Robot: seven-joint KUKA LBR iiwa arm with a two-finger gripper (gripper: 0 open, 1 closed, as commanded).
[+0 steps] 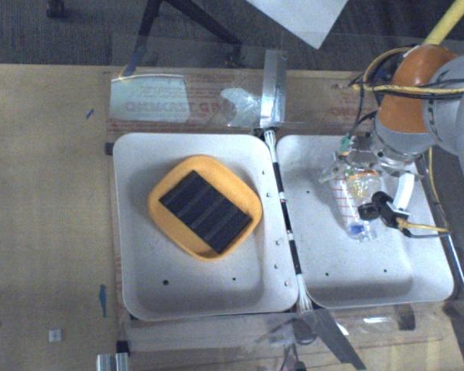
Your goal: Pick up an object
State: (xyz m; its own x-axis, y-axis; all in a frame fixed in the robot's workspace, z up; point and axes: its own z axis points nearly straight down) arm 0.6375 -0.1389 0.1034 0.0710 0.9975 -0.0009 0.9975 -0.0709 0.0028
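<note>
Right, your arm (417,83) reaches in from the right and its wrist hangs over the right bin (332,277), directly above a crinkly clear packet (354,198) with a red grid print, something orange inside and a blue bit at its near end. That packet lies in the far part of the bin, roughly midway across. It's the one loose thing I can make out in there, so I'd take it as your target. The other candidate, a yellow tray (205,207) with a dark ribbed panel, sits in the middle of the left bin (139,284), well apart from the arm.

Now the catch: the wrist hardware covers the top of the packet, so you can't tell whether the jaws are apart, together or clamped on anything, and I wouldn't count it as held.

Watch for three things:
- Thin film like that probably slides and crumples, so the jaws could pinch a loose fold and lose it on the lift.
- It looks lumpy, so the weight may hang to one end and swing free.
- If the jaws close off-centre, they could simply push the packet along the bin floor rather than grip it
</note>
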